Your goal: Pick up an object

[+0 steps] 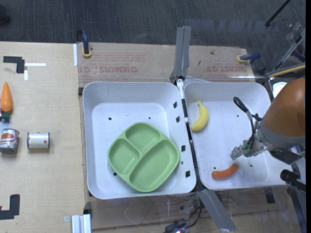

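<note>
In the right white bin [214, 96] you find the gripper [239, 152], jaw state indiscernible, above an orange sausage-shaped toy [225, 172]; curved yellow banana [200, 116] apart.

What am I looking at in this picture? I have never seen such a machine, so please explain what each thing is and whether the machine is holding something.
This is one camera fixed above a workbench, looking down at a slant. The grey and orange shape at the right is a robot arm reaching in from that side. Its tip, the gripper, hangs low over the right bin; I cannot tell how it is set, and nothing is seen held in it.

Two shallow white bins stand side by side. The left bin holds a green plate with three sections. The right bin holds a banana near its left wall and an orange sausage just below the gripper.

On the bench at the left lie a carrot and two small cans, outside the bins.

The arm's job is to pick up an object; none is lifted yet.
</note>
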Motion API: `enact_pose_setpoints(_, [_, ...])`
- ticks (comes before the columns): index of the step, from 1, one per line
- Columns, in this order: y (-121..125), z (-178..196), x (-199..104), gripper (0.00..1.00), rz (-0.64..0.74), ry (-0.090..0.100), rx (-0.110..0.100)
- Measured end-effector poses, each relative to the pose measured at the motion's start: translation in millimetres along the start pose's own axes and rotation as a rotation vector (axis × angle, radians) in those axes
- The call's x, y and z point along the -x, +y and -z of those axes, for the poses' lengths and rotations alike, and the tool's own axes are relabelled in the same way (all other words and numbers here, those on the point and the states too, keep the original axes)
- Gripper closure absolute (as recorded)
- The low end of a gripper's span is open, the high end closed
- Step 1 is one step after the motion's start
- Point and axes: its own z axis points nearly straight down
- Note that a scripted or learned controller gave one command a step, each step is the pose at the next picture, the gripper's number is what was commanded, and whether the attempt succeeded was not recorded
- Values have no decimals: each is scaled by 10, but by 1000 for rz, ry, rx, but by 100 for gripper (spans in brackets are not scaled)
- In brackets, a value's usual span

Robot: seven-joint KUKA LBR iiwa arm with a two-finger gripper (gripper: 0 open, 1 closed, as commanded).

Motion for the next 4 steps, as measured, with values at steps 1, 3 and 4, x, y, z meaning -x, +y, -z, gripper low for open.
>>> enact_pose_setpoints(1, [-14,1886,41,100,-217,-1,-1])
enact_pose_setpoints(3, [229,908,-599,0,-86,1,-2])
enact_pose_setpoints(4, [7,43,-47,0,120,2,-2])
